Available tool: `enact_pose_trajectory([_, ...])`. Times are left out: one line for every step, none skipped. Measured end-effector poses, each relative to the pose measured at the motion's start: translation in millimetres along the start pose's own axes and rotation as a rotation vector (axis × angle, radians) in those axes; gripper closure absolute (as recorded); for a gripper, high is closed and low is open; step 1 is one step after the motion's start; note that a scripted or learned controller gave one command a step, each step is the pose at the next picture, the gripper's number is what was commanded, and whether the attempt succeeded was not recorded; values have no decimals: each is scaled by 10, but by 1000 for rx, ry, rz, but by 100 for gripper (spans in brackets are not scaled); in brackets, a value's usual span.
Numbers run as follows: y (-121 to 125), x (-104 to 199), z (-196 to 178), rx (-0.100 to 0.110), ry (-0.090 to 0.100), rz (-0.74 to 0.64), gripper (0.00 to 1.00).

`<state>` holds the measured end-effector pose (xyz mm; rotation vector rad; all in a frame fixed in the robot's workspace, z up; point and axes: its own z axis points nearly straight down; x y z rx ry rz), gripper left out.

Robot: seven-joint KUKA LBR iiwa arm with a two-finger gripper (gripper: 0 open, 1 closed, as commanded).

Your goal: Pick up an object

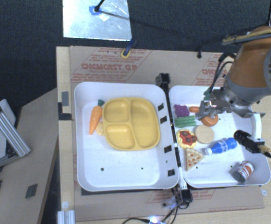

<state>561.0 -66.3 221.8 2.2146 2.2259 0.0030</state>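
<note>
A grey robot arm with an orange band reaches in from the right, its gripper (209,110) low over the right bin (261,171). Whether it is gripping anything cannot be told. Directly under it lies an orange toy (210,121). Just left of the gripper sit purple grapes (181,110) and green beans (185,121). Below it lie a round cracker (204,135), a pizza piece (187,138), a blue bottle (220,146) and a can (242,171). Far left, the other bin (86,169) holds a yellow divided plate (129,123) and a carrot (94,118).
</note>
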Motion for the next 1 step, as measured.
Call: enact_pose_trajectory([-124,-86,-70,1,0,4,100])
